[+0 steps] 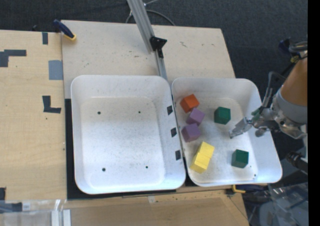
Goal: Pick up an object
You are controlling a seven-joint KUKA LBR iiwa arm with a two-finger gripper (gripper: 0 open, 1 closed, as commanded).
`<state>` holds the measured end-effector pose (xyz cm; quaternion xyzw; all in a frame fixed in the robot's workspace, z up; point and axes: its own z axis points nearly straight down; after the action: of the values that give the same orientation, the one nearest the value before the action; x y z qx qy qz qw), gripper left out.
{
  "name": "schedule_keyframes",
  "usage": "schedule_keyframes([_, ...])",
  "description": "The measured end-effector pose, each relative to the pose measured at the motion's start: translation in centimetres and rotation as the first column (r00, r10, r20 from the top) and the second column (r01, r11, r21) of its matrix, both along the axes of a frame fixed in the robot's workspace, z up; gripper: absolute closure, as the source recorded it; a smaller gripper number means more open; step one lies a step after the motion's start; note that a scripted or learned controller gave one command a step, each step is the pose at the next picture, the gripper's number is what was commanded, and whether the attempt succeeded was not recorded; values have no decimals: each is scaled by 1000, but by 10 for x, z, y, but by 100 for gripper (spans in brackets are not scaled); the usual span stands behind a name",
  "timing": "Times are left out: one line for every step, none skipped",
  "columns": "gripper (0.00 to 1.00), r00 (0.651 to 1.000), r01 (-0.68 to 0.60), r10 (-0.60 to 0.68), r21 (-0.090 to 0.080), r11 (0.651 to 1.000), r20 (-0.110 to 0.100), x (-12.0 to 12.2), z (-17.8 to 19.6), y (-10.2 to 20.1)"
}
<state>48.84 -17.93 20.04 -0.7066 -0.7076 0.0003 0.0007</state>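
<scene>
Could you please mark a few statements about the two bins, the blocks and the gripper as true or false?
1. All the blocks lie in the right bin. True.
2. There are two green cubes. True.
3. The yellow block lies in the left bin. False: it lies in the right bin, near its front.
4. The gripper holds the orange cube. False: that cube sits apart, near the divider.
5. Two purple cubes sit close together. True.
</scene>
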Motion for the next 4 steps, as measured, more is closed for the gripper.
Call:
schedule_keyframes([0,1000,-3,3,-1,1000,-1,28,-112,57])
schedule_keyframes([0,1000,-5,5,0,1000,0,110,-109,67])
schedule_keyframes([0,1000,-1,1,-2,1000,0,108,-109,66])
schedule_keyframes([100,1000,-3,3,-2,1000,-2,108,-99,66])
